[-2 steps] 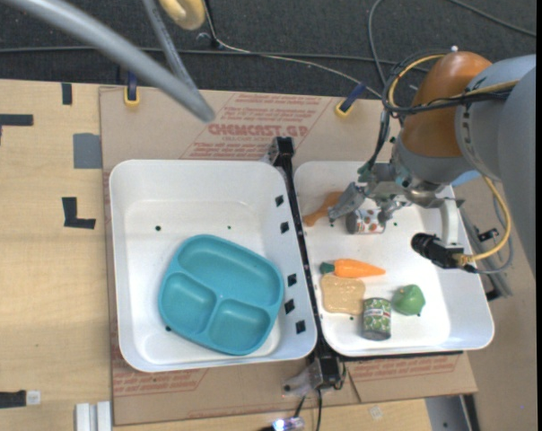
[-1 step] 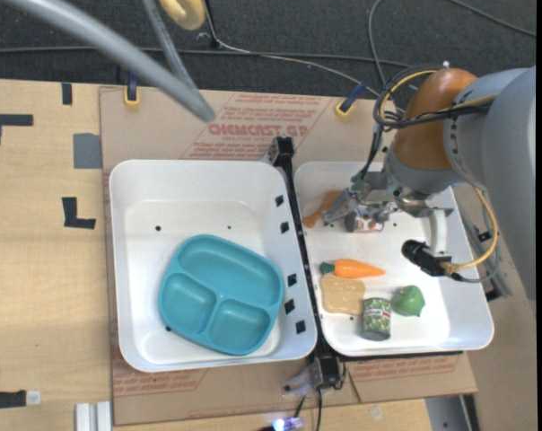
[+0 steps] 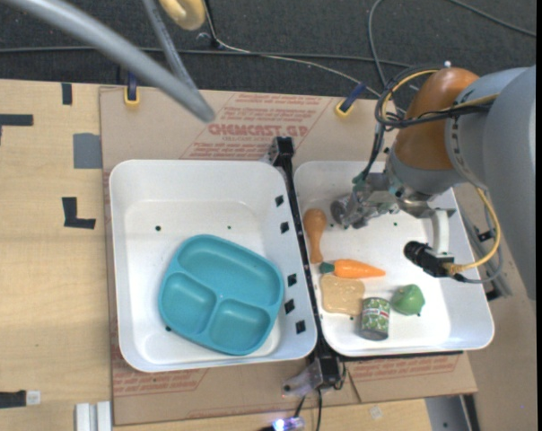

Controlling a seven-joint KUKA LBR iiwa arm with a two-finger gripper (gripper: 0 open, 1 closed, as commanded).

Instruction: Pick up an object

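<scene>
The grey arm with its orange band reaches in from the right over the right-hand shallow white bin. Its two-finger gripper hangs low over the upper left part of that bin, close above the bin floor, with nothing visibly caught in it; whether the tool is spread or pressed together cannot be told from this slant.

The objects to pick from lie in the right bin. A tan sausage-shaped piece rests along the bin's left wall, just beside and below the gripper. An orange toy carrot with a green top lies crosswise below it. Beneath the carrot sits a pale yellow, bread-like square slab, and touching its right edge stands a small dark green can with a printed label. A rounded green fruit-like object lies just right of the can.

The left-hand white bin holds a turquoise plastic tray with three compartments.
</scene>
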